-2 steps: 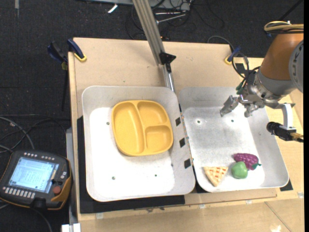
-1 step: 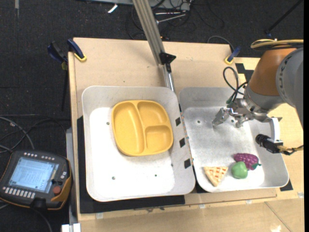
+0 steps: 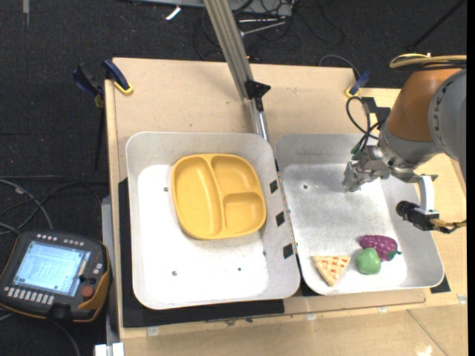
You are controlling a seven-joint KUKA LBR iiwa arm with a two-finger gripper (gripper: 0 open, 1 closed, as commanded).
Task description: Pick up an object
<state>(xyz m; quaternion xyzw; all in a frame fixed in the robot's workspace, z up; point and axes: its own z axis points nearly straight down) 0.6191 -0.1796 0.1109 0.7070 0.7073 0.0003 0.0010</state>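
Camera view shows the gripper (image 3: 355,181) low over the bare upper part of the right bin (image 3: 326,221), and I cannot tell if it is open or shut. Three toys lie well apart from it at the near end of that bin: a purple bunch of grapes (image 3: 378,244) touching a green apple (image 3: 368,262), and a waffle wedge (image 3: 331,267) just beside the apple. A yellow plate (image 3: 219,196) with three parts sits in the left bin (image 3: 148,273).
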